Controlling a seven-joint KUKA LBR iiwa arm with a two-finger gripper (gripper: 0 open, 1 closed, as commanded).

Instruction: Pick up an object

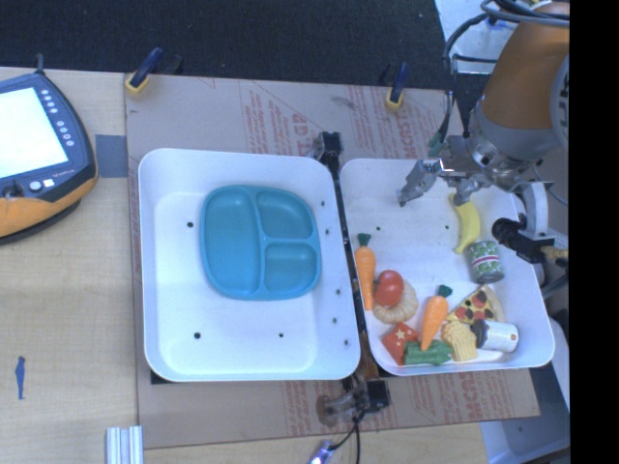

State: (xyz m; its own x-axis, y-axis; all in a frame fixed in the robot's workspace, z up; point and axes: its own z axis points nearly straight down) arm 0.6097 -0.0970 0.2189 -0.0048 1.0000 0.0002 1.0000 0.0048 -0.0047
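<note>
My gripper [437, 189] hangs over the back of the right bin [406, 235], open, with nothing between its fingers. A yellow banana [468, 226] lies just in front of its right finger. Toy food is piled toward the bin's front: a carrot [364, 271] by the left wall, a red tomato [389, 285] on a tan cookie [398, 308], a second carrot [434, 317], a green-labelled can [485, 260], a pizza slice [477, 305], a white cylinder [499, 336] and a green piece [427, 354].
The left bin [174, 346] holds a blue divided plate [261, 242]. A handheld pendant with a screen [37, 153] lies on the bench at far left. Clamps [143, 71] [394, 93] grip the board's back edge.
</note>
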